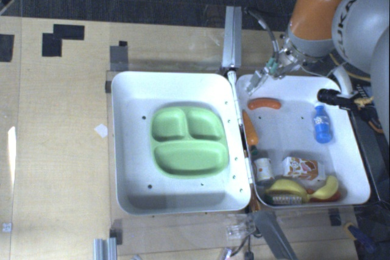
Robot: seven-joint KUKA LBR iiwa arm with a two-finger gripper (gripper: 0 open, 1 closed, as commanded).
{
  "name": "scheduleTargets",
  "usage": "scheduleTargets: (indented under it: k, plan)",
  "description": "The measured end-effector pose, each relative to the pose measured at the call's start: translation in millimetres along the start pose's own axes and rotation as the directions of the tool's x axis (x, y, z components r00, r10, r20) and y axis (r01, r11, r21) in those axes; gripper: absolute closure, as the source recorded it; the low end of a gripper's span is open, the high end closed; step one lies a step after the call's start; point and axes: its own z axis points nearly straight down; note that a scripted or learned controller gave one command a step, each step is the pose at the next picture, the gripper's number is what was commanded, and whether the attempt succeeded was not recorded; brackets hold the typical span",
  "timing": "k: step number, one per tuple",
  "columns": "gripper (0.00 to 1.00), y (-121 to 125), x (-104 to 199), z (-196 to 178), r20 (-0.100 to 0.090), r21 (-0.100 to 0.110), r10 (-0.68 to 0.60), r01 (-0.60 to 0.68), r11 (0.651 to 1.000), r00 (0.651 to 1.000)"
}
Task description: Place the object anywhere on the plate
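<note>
The green plate (187, 142) lies flat in the middle of the left bin (131, 192), a divided dish with two small compartments on its far side and one long compartment on its near side. Nothing rests on it. The objects all lie in the right bin (359, 189), at three o'clock from the plate. A sausage (264, 104) lies near that bin's far left corner, and a carrot (250, 129) rests along the left wall just below it, at about six o'clock from the sausage. A small can (262, 168) stands further down the same wall. A blue bottle (322, 125) lies toward the right wall, well apart from the sausage. A printed carton (302, 168) sits just beside the can, and a banana (308, 189) curves along the near wall at six o'clock from the carton.

The gripper (265, 76) hangs over the right bin's far left corner, at about twelve o'clock from the sausage, with nothing seen between its fingers. How far it stands open cannot be told from this angle. The arm (341, 6) rises behind it toward two o'clock.
</note>
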Motion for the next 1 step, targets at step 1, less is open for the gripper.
scheduleTargets:
  k: [1]
  plan:
    - [1.00, 2.8, 0.0, -13.2, 0.004, -0.009, -0.002, 0.002, 1.000, 1.000]
